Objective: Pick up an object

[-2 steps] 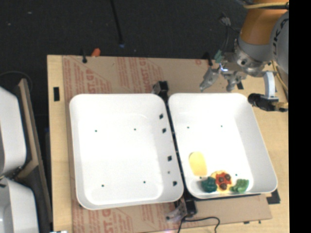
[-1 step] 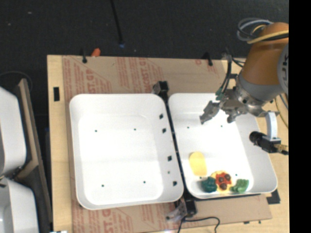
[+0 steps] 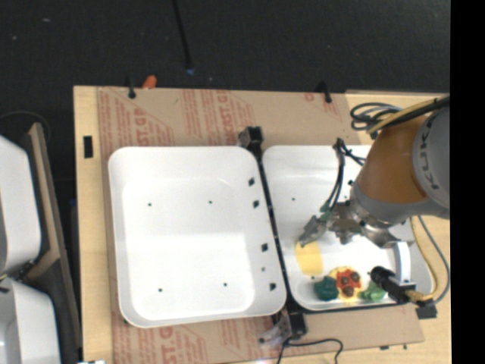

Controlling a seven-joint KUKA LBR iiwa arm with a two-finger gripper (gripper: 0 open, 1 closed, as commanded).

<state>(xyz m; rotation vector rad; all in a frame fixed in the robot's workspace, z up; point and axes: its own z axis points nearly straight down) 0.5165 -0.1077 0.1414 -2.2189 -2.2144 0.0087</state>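
The arm reaches into the right bin [image 3: 303, 165], and its gripper [image 3: 312, 232] hangs low just above a pale yellow block [image 3: 309, 261] lying near the bin's front. Close beside the block, along the front wall, sit a dark green toy [image 3: 326, 289], a red and yellow toy [image 3: 348, 280] and a small green piece [image 3: 372, 293].

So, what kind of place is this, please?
Probably a robotics lab bench for grasping trials: a grey and orange arm reaches over two shallow white bins on a cardboard-covered bench, with small toys and cables.
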